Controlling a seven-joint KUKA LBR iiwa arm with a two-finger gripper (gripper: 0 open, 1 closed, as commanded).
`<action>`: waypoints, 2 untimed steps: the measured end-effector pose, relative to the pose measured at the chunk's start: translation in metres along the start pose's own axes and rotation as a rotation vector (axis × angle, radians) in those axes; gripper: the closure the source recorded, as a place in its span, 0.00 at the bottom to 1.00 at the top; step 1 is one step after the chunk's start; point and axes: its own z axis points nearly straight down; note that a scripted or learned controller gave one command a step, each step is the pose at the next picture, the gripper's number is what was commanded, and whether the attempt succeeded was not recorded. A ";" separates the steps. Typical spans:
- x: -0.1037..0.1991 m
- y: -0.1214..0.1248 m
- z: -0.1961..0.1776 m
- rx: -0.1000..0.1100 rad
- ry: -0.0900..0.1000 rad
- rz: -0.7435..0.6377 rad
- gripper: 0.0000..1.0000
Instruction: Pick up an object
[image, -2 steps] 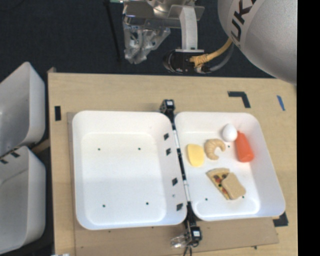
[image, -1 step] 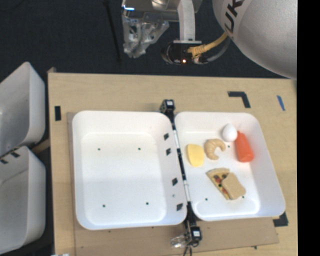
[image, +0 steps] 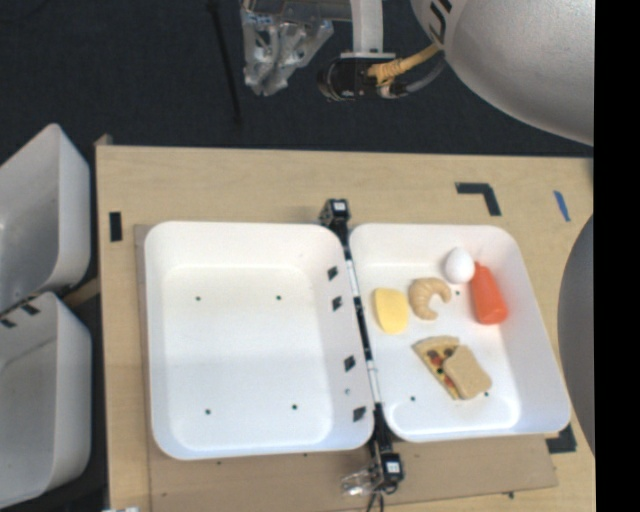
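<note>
While the gripper (image: 283, 45) is hanging at the top edge, its state impossible to tell, five items are lying in the right bin (image: 520, 405). A white egg (image: 458, 265) is touching an orange carrot (image: 488, 296).

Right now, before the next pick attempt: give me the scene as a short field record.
bins: two shallow white bins side by side, left bin and right bin
right bin contents: white egg, orange carrot-like piece, croissant, yellow piece, sandwich-like piece
contacts: egg touches the orange piece; croissant sits just right of the yellow piece
arm: grey body at the top right, above the bench
gripper: at the top edge, away from both bins, state unclear
held: nothing seen
</note>
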 end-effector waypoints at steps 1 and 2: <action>0.000 0.005 0.000 0.000 0.000 0.000 1.00; 0.000 0.018 0.000 0.000 0.000 0.002 1.00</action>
